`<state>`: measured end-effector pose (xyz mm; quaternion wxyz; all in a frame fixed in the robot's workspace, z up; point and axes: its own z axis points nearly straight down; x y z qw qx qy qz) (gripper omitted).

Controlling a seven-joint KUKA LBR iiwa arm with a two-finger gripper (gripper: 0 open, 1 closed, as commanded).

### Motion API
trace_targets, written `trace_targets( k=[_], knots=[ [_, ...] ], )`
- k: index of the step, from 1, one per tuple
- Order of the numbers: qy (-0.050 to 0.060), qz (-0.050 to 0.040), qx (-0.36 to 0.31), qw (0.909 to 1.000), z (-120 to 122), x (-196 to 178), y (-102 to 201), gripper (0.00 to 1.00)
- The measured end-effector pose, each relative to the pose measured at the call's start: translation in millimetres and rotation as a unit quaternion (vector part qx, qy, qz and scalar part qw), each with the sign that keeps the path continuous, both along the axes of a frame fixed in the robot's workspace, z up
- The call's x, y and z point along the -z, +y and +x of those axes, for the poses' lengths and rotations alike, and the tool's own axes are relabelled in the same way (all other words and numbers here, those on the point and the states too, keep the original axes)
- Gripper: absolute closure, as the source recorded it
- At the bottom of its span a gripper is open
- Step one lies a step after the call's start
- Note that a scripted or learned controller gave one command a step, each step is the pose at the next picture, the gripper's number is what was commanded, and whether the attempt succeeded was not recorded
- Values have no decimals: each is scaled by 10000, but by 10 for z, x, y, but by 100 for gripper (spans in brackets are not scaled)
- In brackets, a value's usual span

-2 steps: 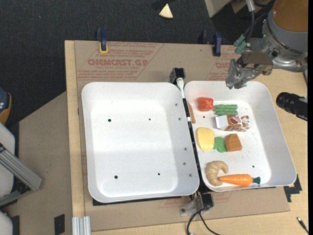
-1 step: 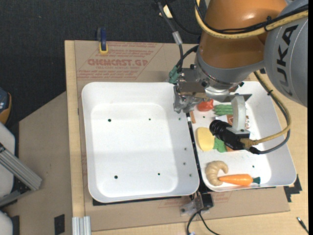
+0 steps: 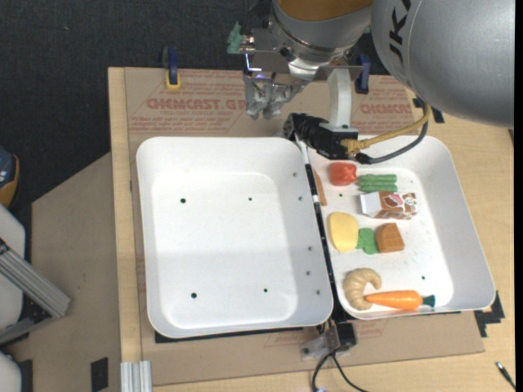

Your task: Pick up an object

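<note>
Camera view — we see gripper [image 3: 265,103] hanging above table [image 3: 212,104], just beyond far rim of left bin [image 3: 221,243]; we cannot tell its state, too blurred. Right bin [image 3: 453,219] holds the objects: red pepper [image 3: 343,172] farthest, green beans [image 3: 377,182] and small packet [image 3: 391,205] beside it, yellow piece [image 3: 344,231], brown block [image 3: 390,238], croissant [image 3: 359,284], carrot [image 3: 394,300] nearest — we see all lying well apart from gripper.

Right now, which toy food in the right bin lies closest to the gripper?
The red tomato-like piece, at the far end of the right bin. The carrot and croissant lie farthest from the gripper.
</note>
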<state>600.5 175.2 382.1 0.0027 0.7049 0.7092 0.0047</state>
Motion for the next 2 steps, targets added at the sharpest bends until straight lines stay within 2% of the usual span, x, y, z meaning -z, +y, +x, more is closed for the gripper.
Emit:
trace_targets(
  k=[1, 2],
  knots=[
    [34, -28, 69, 10000, 70, -52, -833, 100],
    [114, -12, -14, 9999, -27, 976, 136, 100]
  ],
)
